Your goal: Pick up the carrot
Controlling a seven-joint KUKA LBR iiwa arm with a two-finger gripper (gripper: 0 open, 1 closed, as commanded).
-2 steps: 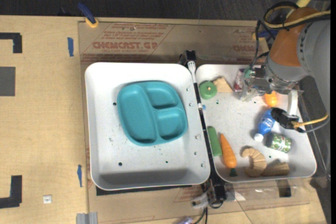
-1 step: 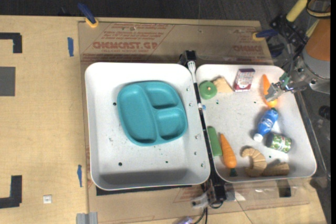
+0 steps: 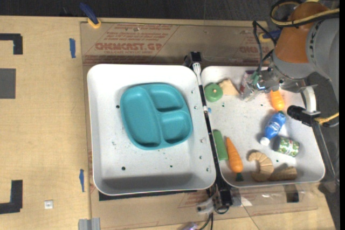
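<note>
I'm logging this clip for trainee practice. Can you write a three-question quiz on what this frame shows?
1. True or false: the carrot lies in the left bin, on the teal divided plate.
2. Which thing lies right beside the carrot, on its left? A) the blue bottle B) the green stick-shaped item C) the green can
3. Fill in: the gripper hangs over the ____ corner of the right bin, apart from the carrot.

Key
1. False: it lies in the right bin, near the divider.
2. B
3. Upper (far)
</note>
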